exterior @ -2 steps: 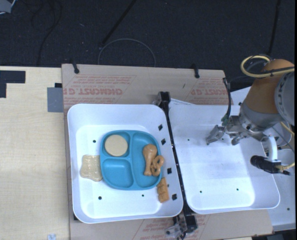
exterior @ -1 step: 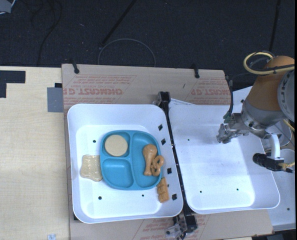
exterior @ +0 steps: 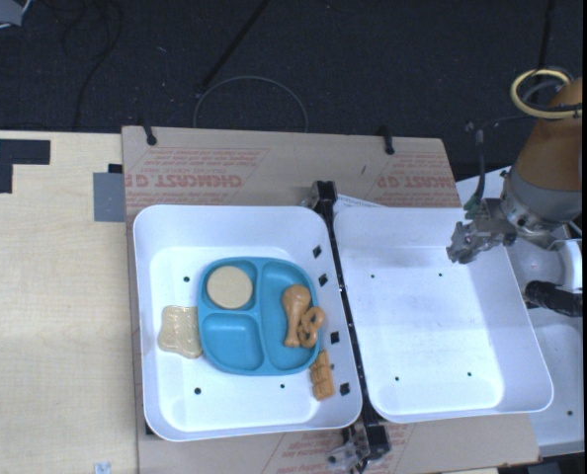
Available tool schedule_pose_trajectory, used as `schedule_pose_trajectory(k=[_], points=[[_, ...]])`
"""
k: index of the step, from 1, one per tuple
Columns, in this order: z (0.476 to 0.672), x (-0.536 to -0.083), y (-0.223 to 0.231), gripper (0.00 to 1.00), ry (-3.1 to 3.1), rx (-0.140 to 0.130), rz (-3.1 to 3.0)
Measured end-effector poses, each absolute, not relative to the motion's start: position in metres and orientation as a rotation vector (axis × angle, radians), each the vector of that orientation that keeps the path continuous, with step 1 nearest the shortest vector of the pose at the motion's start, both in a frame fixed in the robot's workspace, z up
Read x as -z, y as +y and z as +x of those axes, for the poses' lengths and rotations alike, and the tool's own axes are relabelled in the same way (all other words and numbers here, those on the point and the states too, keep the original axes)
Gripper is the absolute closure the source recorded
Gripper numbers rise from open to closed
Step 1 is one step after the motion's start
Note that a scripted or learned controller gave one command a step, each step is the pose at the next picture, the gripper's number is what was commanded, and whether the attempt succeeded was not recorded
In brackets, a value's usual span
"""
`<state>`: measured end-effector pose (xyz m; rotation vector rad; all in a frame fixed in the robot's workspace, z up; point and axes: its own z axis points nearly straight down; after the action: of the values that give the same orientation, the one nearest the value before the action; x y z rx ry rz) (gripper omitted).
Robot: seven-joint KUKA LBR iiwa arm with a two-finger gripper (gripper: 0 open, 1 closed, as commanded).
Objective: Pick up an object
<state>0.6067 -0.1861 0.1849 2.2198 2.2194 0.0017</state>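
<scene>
Two white bins [exterior: 424,403] side by side; arm's jaws [exterior: 464,243] over right bin's rim, grip state unclear.

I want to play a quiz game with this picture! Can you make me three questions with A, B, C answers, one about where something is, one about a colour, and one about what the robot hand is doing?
1. Where is the divided plate?
A. in the left bin
B. in the right bin
C. on the bare bench

2. What colour is the plate?
A. red
B. blue
C. green

3. Where is the gripper?
A. pressed down on the plate
B. over the far right edge of the right bin, away from the food
C. over the left bin

Answers:
1. A, the plate sits in the left bin with a round cracker and a pretzel piece on it.
2. B, the plate is bright blue.
3. B, the gripper is by the right bin's upper right rim, far from the plate.
</scene>
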Motion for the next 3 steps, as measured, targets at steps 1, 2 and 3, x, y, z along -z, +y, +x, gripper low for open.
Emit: schedule_pose_trajectory(k=[1, 2, 3], points=[[0.606, -0.243, -0.178, 1.0, 2.221, -0.004, 2.216], [0.606, -0.251, -0.178, 1.0, 2.224, 0.001, 2.22], [0.605, -0.239, -0.132, 1.0, 2.228, 0.002, 2.22]])
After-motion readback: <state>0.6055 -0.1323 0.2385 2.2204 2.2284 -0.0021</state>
